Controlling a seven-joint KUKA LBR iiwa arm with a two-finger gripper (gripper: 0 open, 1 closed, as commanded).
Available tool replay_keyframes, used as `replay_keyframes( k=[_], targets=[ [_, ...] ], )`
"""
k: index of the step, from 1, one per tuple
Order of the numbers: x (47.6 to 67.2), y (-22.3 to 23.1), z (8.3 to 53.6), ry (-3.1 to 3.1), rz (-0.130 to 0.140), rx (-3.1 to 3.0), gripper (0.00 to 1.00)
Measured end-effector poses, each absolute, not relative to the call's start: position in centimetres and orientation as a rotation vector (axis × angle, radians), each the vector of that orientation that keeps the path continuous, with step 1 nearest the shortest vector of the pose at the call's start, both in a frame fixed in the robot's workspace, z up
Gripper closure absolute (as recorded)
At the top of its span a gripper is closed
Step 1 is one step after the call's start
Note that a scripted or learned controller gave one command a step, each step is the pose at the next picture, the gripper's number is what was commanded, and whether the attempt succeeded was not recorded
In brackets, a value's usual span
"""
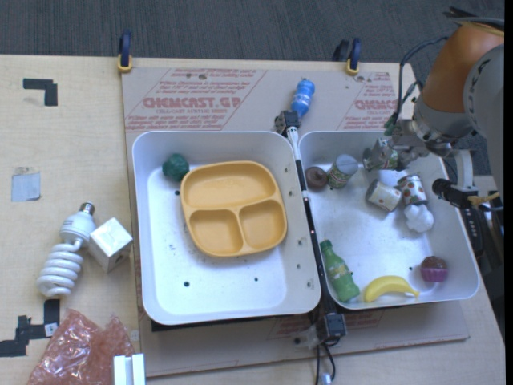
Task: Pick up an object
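White mug point(383, 194) lies just below hand point(388, 156); hand's grip state unclear, view cluttered. Centre over mug, descend straight, avoid neighbouring toys.

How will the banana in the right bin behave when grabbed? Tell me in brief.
The banana looks glossy and evenly yellow, so it is probably a light plastic toy and somewhat slippery. Its curved body lies flat near the right bin's front wall, so a push would likely spin or slide it rather than roll it. Its tapered ends may slip from a pinch; mid-body seems safer.
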State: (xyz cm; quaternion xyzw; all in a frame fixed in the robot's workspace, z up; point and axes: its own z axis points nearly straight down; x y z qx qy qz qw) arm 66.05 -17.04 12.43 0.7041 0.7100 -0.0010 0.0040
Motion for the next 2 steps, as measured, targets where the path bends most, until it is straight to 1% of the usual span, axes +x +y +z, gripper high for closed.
replay_keyframes(
  k=[1,2],
  targets=[
    [64.1,-15.9,26.5,2.223,-0.001,2.218,1.0],
    [64.9,-9.3,28.6,2.222,0.0,2.218,1.0]
  ],
)
